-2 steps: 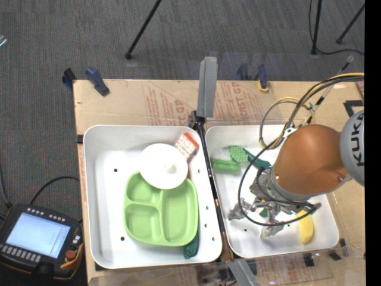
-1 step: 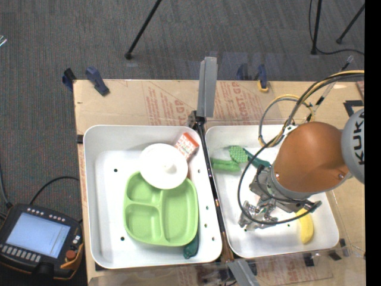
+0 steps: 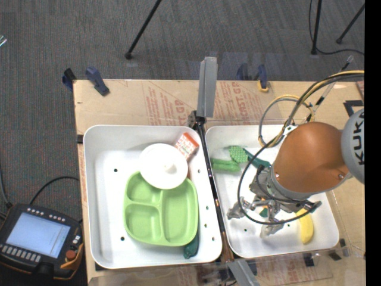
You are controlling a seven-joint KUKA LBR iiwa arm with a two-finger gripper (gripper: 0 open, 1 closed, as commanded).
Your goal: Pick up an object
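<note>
Arm enters from right, orange band above wrist, wrist pointed down over right bin (image 3: 235,243). Gripper (image 3: 262,216) low near bin floor, fingers spread, nothing between them. Banana (image 3: 306,230) just right of gripper, near bin's front right corner. Green object (image 3: 229,159) at bin's rear left. Left bin (image 3: 98,219): green divided tray (image 3: 161,216), white round plate (image 3: 164,165) overlapping its rear edge.

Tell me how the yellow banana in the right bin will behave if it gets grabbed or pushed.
The banana is curved and looks smooth, so it may well pivot or slide on the right bin floor when pushed. Being small, it is probably light. It lies beside the claw, near the bin's wall, which could hamper a grab.
</note>
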